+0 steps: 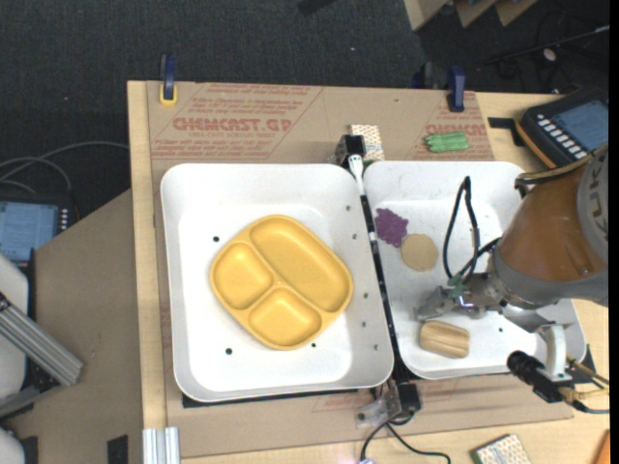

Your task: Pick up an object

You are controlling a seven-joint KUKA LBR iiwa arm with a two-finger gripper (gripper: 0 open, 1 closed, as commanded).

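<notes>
— Left bin (pixel 184 259): contents?
— One yellow divided tray (pixel 280 280), three compartments, lying flat near the middle, turned at a slant to the bin walls. Nothing resting in the compartments.
— Right bin (pixel 503 184): contents?
— Three loose items. Purple object (pixel 391 225), small and ragged-edged, close to the left wall. Round tan disc (pixel 420 252), just beside the purple one, touching or nearly so. Tan wooden block (pixel 444 338), rounded, lying toward the near edge, apart from the other two.
— Arm (pixel 546 245): position?
— Entering from the right, orange band over the right bin, black cable looping above the disc.
— Gripper (pixel 447 303): position and state?
— Low over the right bin, just above the wooden block, between block and disc. Fingers: cannot tell whether spread or closed, too small and dark against the wrist. Nothing seen between them.
— Bench surround?
— Green object (pixel 447 143) on the cardboard behind the right bin. Two blue clamps (pixel 168 73) at the far edge. Teach pendant (pixel 569 129) at upper right.
</notes>
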